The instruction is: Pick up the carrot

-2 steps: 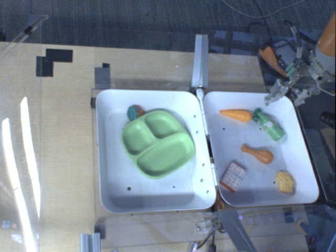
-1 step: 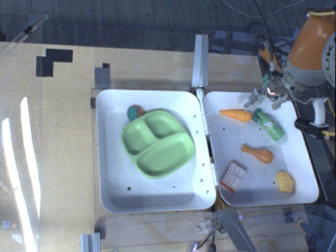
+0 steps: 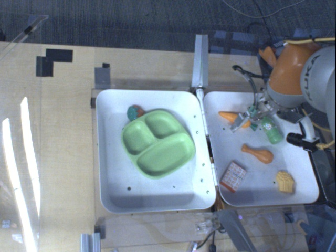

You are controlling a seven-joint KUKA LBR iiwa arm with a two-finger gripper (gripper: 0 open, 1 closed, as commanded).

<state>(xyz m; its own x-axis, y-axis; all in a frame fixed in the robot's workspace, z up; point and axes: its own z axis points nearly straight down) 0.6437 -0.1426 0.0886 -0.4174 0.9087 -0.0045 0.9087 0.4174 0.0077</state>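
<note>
two white bins (image 3: 105, 156), one green plate (image 3: 157, 143), one carrot (image 3: 228, 116), one green bottle (image 3: 273, 132), one drumstick (image 3: 257, 154)

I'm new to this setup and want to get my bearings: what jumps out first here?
The big green divided plate fills the left bin. In the right bin, the gripper sits right beside the orange carrot at the far end, with a green bottle next to it.

The carrot (image 3: 229, 116) is a small orange wedge, fat end to the left and tapering toward the right. It's lying flat on the floor of the right bin (image 3: 310, 193), up near the bin's far-left corner, with its narrow tip right beside the end effector (image 3: 247, 121).
</note>
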